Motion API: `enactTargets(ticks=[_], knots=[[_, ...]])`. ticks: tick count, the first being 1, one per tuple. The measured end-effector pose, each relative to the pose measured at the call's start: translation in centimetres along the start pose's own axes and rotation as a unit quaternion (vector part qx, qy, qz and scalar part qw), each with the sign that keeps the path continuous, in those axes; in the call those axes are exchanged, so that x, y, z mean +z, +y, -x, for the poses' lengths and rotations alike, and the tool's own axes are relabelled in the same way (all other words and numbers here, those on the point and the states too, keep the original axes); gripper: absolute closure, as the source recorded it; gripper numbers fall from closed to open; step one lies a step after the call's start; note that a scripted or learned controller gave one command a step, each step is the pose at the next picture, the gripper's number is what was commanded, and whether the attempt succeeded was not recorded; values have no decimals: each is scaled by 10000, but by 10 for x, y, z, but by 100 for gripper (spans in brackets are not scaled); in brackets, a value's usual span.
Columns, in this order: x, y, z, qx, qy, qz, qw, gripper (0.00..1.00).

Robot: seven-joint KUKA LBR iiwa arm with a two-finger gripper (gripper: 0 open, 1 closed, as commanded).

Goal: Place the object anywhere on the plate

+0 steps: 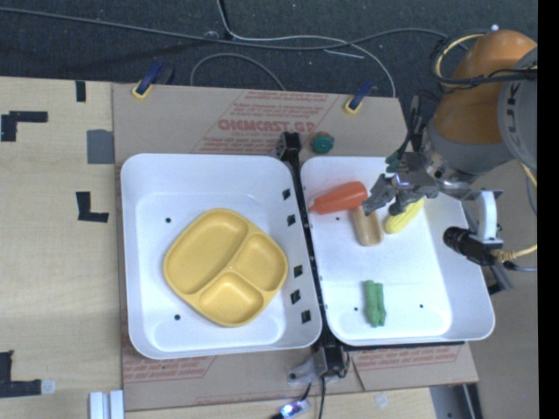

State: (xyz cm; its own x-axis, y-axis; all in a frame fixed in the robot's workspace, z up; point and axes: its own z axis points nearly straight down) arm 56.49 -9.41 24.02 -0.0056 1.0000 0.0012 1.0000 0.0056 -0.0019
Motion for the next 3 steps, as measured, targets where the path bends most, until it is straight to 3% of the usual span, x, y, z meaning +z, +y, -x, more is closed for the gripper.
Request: enactTargets(ticks=[1, 3], knots=[[14, -9, -55, -1, 1, -7, 10000, 100], [1, -33, -160, -11, 4, -2, 10000, 100]])
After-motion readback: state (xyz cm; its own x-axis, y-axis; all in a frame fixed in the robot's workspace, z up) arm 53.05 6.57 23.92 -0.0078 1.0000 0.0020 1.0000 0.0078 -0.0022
